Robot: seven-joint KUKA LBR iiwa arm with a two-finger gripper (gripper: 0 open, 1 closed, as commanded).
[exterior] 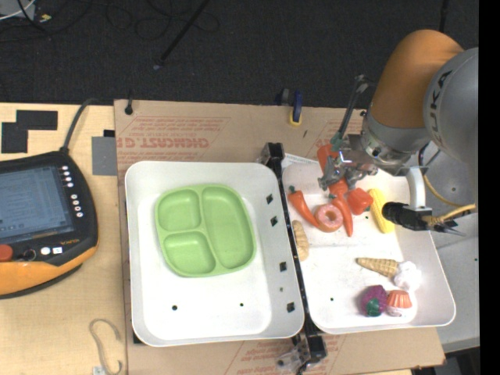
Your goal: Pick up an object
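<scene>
1. The gripper (pixel 336 176) is low in the right bin (pixel 437 287), near its far edge.
2. I cannot tell its state.
3. Toy foods (pixel 332 213) lie just beside it.
4. A green tray (pixel 205 230) sits in the left bin (pixel 148 303).

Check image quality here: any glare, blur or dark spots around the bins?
Camera view: even overhead light, soft shadows. The left bin and right bin are bright but keep detail. The gripper is slightly soft among the toy food. The background above the bench is nearly black.
</scene>
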